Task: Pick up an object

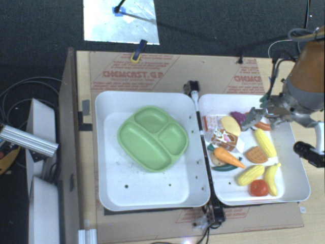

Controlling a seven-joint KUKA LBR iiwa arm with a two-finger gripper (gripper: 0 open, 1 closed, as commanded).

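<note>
Approach step. The hand (264, 115) hangs low over the far side of the right bin (300, 183), near the purple toy (245, 117) and corn (265, 143); its opening cannot be told (blurred). Next: settle on one toy, then close.

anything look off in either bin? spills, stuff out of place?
No spills or damage that I can make out. The green divided plate sits skewed in the left bin, not square to its walls. The toy food is heaped in the right bin; the carrot lies across other pieces. The tool hangs over its far end.
</note>
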